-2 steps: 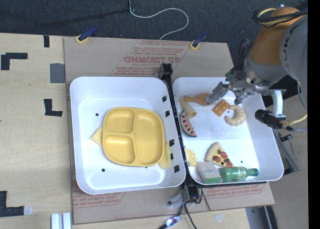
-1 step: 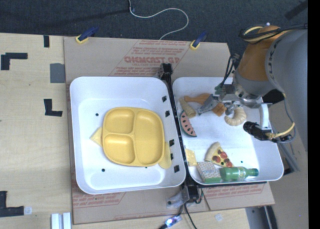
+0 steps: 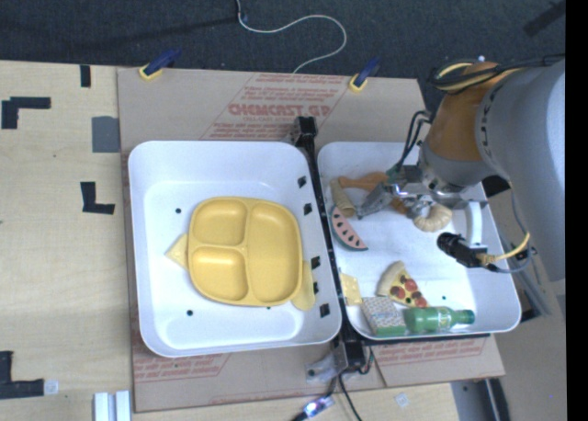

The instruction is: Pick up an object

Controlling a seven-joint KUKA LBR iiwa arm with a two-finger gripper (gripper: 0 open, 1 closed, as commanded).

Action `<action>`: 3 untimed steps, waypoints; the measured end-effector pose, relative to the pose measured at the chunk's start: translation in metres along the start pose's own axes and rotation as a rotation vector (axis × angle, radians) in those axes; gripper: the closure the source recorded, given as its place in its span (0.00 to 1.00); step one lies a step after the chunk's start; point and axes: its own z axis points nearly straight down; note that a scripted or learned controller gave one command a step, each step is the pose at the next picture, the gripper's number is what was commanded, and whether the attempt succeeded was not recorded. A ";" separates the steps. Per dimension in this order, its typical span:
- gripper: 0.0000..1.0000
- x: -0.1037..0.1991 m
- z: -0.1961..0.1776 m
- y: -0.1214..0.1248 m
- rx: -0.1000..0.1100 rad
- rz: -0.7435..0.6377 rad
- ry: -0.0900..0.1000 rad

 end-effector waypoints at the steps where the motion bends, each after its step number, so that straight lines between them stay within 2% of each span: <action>1: 1.00 0.000 -0.012 0.001 -0.003 0.000 -0.001; 2: 1.00 -0.006 -0.057 0.003 -0.006 0.002 0.001; 3: 1.00 0.004 -0.109 0.000 -0.006 0.000 0.001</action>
